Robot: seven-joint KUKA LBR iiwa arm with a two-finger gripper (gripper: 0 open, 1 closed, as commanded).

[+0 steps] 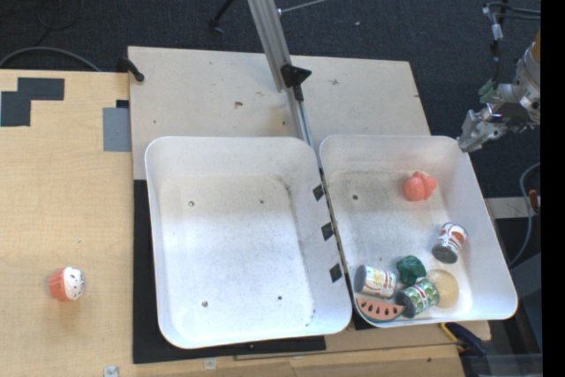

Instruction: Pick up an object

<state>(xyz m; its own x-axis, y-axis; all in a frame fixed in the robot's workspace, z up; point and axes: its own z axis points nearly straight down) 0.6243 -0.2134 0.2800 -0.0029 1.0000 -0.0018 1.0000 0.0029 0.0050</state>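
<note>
A small red-and-white figure (66,284) lies on the light wood surface at far left, well apart from both bins. Dark rectangular patches (116,127) mark that surface near its upper edge.

The table (212,93) is a pale board that carries two shallow white bins side by side. The left bin (168,190) shows only a speckled white floor with a few small dark dots. A slanted aluminium rail (265,9) runs from the top of the view down to the seam between the bins, with a black bracket (294,75) on it; three small black clips (327,230) sit along the seam.

The right bin (481,216) contains all the loose objects:
- An orange-red lumpy object (420,186) lies alone in the upper part of the bin.
- A small red-and-white can (450,242) lies on its side near the right wall.
- A cluster occupies the lower corner: a white-labelled can (377,280), a dark green object (410,267), a green-labelled can (421,295), a watermelon slice (379,309) and a pale tan round object (445,287). These items touch or nearly touch one another.

The gripper (477,130) hangs at the upper right corner of the right bin, just outside its rim, above the dark floor. No object is between its fingers, and they appear slightly spread, but the detail is too small to confirm; it cannot be told whether they are apart or together.
</note>
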